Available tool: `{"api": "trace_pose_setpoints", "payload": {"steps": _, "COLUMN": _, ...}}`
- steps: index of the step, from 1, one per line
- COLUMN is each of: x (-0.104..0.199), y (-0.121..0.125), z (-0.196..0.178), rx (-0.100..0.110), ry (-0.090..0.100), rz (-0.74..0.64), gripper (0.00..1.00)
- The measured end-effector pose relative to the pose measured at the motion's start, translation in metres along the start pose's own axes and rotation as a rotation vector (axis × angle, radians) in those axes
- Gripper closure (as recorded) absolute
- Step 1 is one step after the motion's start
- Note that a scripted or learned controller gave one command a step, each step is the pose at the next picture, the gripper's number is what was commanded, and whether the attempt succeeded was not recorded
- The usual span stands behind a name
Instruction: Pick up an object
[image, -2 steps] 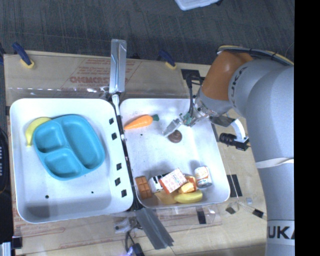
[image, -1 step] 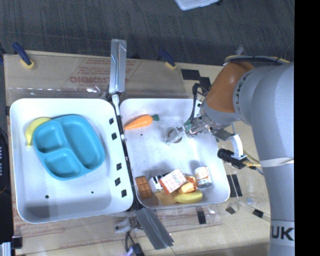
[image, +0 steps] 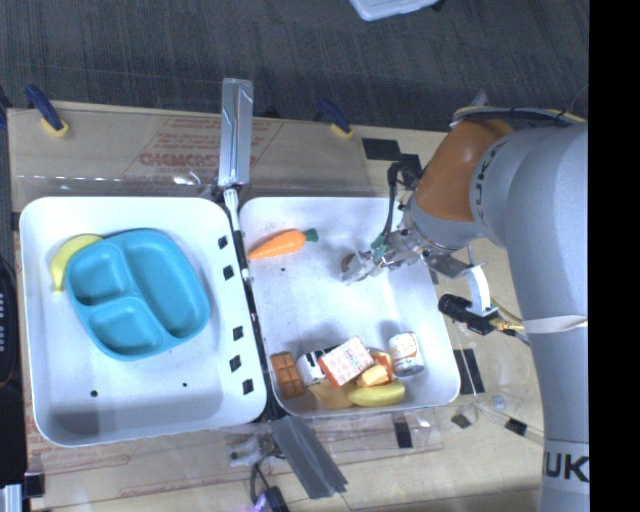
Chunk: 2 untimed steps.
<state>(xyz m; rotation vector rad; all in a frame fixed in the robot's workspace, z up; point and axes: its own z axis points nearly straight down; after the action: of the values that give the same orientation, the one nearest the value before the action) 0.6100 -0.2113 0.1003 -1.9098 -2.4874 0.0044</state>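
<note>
White plastic forms the two shallow bins set side by side on the table (image: 130, 150). In the left bin (image: 60, 400) a blue divided tray (image: 140, 290) is laid, with a yellow banana (image: 68, 255) tucked against its upper left edge. In the right bin (image: 330, 310) an orange toy carrot (image: 280, 243) with a green top is found near the upper left corner, lying on the bin floor and well apart from the gripper (image: 358, 263). Along the bin's lower edge a cluster is gathered: a brown waffle-like block (image: 286, 373), a red and white carton (image: 346, 361), a small can (image: 405, 353) and a second yellow banana (image: 378, 395). The gripper is lowered over the upper middle of the right bin, reached in from the right on the grey arm (image: 540, 220). Nothing is seen held by it; whether it is spread or closed cannot be told.
</note>
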Motion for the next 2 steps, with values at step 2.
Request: {"api": "trace_pose_setpoints", "payload": {"steps": 2, "x": 0.102, "y": 0.032, "z": -0.076, "rx": 0.001, "ry": 0.001, "rz": 0.419, "gripper": 1.00}}
